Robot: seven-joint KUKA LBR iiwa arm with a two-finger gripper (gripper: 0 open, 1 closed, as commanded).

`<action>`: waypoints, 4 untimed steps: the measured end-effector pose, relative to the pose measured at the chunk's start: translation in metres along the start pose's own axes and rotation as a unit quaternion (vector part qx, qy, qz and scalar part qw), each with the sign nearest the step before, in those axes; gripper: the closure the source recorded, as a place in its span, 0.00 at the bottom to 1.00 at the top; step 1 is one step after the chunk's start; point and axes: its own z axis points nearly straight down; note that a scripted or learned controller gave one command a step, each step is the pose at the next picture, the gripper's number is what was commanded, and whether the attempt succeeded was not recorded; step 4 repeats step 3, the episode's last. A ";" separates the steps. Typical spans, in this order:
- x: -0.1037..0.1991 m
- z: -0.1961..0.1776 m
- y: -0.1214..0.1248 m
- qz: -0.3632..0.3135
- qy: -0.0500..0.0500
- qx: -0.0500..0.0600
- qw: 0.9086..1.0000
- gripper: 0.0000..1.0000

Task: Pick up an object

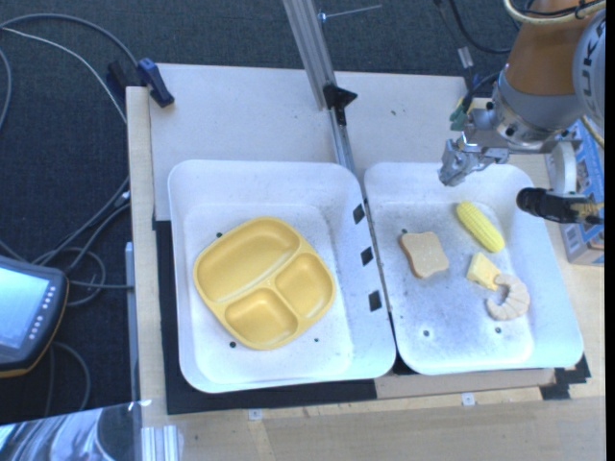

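Glossy yellow tray [264, 281] (three compartments), ridged corn [479, 226]

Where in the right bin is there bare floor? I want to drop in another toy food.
Bare floor in the right bin: the front strip below the bread slice, and its left side. Crowded on the right: corn cob, cheese wedge, shrimp.

Two bins [192, 185], one tray [264, 281], four foods [424, 254]
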 end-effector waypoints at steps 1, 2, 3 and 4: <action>0.061 -0.007 0.007 0.000 0.000 0.000 1.000 1.00; 0.106 -0.009 0.010 0.001 0.000 0.001 1.000 1.00; 0.155 0.005 0.020 0.001 0.000 0.002 1.000 1.00; 0.155 0.005 0.020 0.001 0.000 0.002 1.000 1.00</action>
